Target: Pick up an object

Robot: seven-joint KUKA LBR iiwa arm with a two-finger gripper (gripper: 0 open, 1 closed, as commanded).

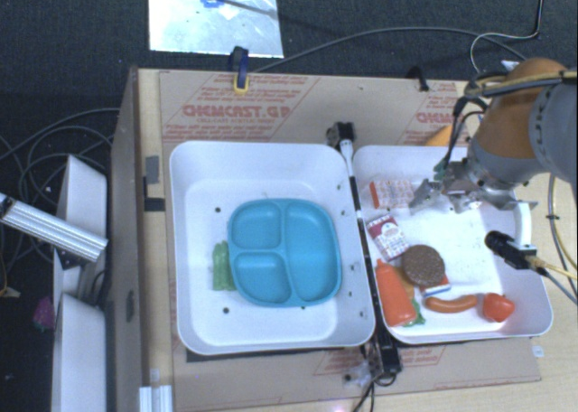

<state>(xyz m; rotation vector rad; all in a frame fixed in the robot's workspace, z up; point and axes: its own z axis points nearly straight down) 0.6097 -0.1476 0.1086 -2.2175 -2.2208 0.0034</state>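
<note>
Two bins [271,159]; jaws [449,193] (above right one).

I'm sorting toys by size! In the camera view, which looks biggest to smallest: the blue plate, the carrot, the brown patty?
1. blue plate, by far the largest.
2. carrot.
3. brown patty, though carrot and patty look close.

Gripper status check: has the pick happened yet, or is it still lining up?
Nothing looks picked yet. The gripper hangs over the right bin, near the small red-and-white packet, with nothing visible between its fingers. The burger patty, carrot and sausage lie on the bin floor. The grasp and lift remain.
</note>
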